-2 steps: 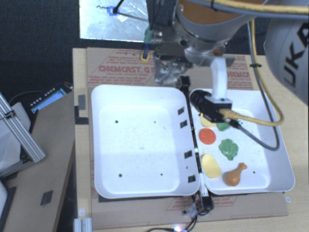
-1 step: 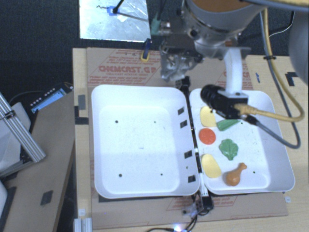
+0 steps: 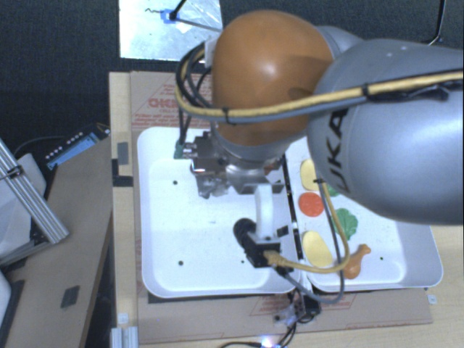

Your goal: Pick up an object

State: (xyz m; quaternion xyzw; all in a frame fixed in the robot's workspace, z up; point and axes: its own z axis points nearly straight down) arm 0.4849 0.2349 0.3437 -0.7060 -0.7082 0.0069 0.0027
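Brown cardboard (image 3: pixel 217 314) with red print lies nearest, under my two white bins, which sit side by side and meet along a dark seam.

In the right bin (image 3: pixel 413 267), closest to the front rim, lies an orange gourd-shaped piece (image 3: pixel 354 261), its thin end turned away from that rim. Just left of it is a yellow oval (image 3: pixel 317 245), and a little farther back a green piece (image 3: pixel 346 223). Beyond those sits a red disc (image 3: pixel 311 204), near the wall shared with the other bin. Farther still is a pale yellow piece (image 3: pixel 309 172), half covered by my arm (image 3: pixel 391 122). These five things are what I have to pick from, and all lie in that bin, apart from my tool.

The left bin (image 3: pixel 167 223) shows its white floor with a few small dark dots. My gripper (image 3: pixel 212 171) hangs over the far right part of this bin, close under the orange band of my wrist. Whether it is spread or pressed together I cannot tell, since the wrist covers its tip.

Farther back the cardboard runs on past the bins. Beyond it a silvery sheet (image 3: pixel 170 20) lies on the dark floor, and off to the left stands a wooden table (image 3: pixel 72 223).
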